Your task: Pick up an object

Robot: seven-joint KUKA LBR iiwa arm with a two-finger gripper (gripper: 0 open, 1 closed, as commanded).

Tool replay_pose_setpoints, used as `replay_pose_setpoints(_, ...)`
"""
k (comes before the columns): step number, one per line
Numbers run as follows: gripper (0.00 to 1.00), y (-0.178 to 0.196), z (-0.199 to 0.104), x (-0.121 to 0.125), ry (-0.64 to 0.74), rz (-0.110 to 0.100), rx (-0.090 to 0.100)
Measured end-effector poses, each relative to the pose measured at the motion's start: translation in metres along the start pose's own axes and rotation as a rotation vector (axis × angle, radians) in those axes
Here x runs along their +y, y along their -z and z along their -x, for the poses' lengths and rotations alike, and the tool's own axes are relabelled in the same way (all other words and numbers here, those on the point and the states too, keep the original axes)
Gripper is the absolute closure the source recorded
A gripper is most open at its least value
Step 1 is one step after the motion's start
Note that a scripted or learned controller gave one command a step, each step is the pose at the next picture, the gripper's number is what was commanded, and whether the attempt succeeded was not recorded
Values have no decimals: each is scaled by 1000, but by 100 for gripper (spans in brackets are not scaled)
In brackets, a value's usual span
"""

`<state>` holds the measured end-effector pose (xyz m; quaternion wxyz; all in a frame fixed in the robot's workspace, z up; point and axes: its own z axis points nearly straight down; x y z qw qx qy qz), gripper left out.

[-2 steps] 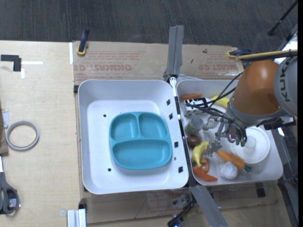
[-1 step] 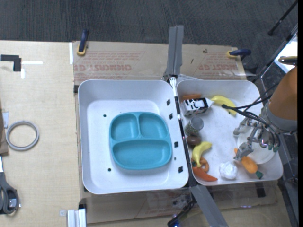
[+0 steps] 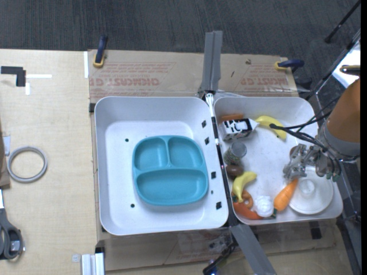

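Reaching in from the right edge of the frame, the arm (image 3: 347,122) puts its end effector (image 3: 299,164) low over the right bin (image 3: 261,103), in that bin's right half. Cannot tell how the end effector is set, the metal parts blur together, and nothing is visibly gripped. Black cables run from the arm across toward the yellow banana (image 3: 269,122) at the bin's upper middle.

Right bin contents: a toy carrot (image 3: 284,195) lies tilted just below the end effector, orange with a green tip at its lower end. Just right of the carrot sits a clear round lid or cup (image 3: 310,195), near the bin's lower right corner. A black-and-white object (image 3: 237,128) lies at upper left, with something orange-red just above it. Below it is a small grey jar-like item (image 3: 235,151), then a dark brown round thing (image 3: 234,168). A second yellow banana (image 3: 242,183) lies at lower left, touching a red-orange piece (image 3: 246,208) under it. A white ball-like item (image 3: 263,204) sits beside that, near the carrot's green tip.

Left bin (image 3: 109,171), frame centre: a teal divided plate (image 3: 170,169) with three compartments lies flat in the middle.

Surface (image 3: 46,113) at frame left: a grey tape ring (image 3: 25,164) and scissors (image 3: 10,240) at lower left edge. Cardboard sheet (image 3: 149,76) behind the bins, held by yellow-blue clamps (image 3: 100,51) at its upper corners.
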<state>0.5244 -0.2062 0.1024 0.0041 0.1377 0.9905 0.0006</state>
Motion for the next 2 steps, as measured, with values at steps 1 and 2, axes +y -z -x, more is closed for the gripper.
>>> replay_pose_setpoints(1,0,0,0,0,0,0,0)
replay_pose_setpoints(2,0,-7,-55,42,-78,0,-10)
